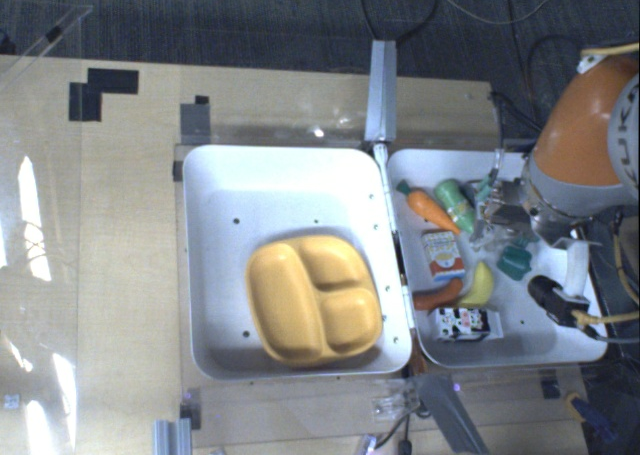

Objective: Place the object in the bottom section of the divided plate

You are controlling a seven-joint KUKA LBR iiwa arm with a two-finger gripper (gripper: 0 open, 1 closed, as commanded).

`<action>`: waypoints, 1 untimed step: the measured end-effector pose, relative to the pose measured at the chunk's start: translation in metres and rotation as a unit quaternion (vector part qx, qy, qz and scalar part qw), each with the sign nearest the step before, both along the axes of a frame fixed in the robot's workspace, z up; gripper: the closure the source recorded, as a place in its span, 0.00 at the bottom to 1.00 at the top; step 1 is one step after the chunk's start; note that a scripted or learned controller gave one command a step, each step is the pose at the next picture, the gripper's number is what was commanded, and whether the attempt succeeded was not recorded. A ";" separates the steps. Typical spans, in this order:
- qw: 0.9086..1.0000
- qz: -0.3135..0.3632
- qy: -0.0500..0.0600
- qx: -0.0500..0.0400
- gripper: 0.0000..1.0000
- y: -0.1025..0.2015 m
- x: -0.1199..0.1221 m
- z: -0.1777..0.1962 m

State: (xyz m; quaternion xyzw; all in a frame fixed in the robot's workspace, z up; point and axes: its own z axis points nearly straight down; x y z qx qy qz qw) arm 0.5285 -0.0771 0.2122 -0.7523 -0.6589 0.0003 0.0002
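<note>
A yellow divided plate [312,298] with three sections lies in the left bin [212,243], toward its front. My gripper [490,211] hangs low over the right bin [545,341], at the back among the objects. An orange carrot [432,208] and a green object [455,195] sit just to its left. A teal cup [515,261] is right below it. Nothing visibly sits in the gripper.
The right bin also holds an orange packet [443,252], a yellow fruit [481,285], a red-brown sausage [437,297] and a small black and white box [462,322]. A metal divider [381,103] runs between the bins. Cables [560,303] hang by the arm.
</note>
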 end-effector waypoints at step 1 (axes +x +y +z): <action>0.996 -0.085 -0.002 0.000 1.00 -0.021 -0.008 -0.110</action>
